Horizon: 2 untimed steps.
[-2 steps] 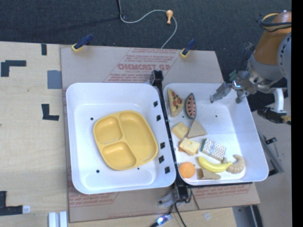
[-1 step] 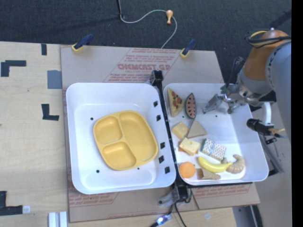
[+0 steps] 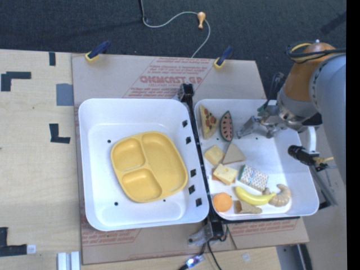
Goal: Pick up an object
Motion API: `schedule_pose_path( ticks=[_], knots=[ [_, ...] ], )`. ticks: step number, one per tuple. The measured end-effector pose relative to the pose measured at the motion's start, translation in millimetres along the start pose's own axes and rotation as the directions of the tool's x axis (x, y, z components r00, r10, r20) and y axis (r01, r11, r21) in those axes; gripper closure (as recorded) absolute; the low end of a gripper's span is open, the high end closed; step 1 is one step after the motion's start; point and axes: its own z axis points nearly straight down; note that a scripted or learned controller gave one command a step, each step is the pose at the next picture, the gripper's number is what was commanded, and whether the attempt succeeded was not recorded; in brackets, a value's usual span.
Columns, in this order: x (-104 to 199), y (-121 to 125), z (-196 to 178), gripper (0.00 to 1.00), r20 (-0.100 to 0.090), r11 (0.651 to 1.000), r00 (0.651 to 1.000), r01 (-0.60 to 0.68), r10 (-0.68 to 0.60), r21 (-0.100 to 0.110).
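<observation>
The right bin (image 3: 292, 151) holds several toy foods: a pizza slice (image 3: 208, 120), a watermelon slice (image 3: 226, 126), a cheese wedge (image 3: 214, 154), a tan triangular piece (image 3: 234, 153), a yellow block (image 3: 225, 174), a patterned packet (image 3: 254, 177), a banana (image 3: 252, 196), an orange (image 3: 223, 202) and a tan croissant-like piece (image 3: 283, 194). My gripper (image 3: 256, 133) hangs over the upper middle of this bin, just right of the watermelon slice. Its fingers are spread open, and nothing sits between them.
The left bin (image 3: 95, 151) holds a yellow divided plate (image 3: 149, 166). A black divider (image 3: 194, 151) runs between the bins. The grey arm (image 3: 315, 89) comes in over the right bin's far right corner. A cable (image 3: 174, 18) lies behind the bench.
</observation>
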Motion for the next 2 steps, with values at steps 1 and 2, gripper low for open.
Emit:
schedule_pose_path(
  ticks=[1,2],
  knots=[
    [0.4,1.2,-12.5,1.0,0.001,1.0,1.0,0.001,-0.001,-0.003],
    [9.3,0.2,-59.4,1.0,-0.002,1.0,1.0,-0.002,0.002,-0.005]
  ],
)
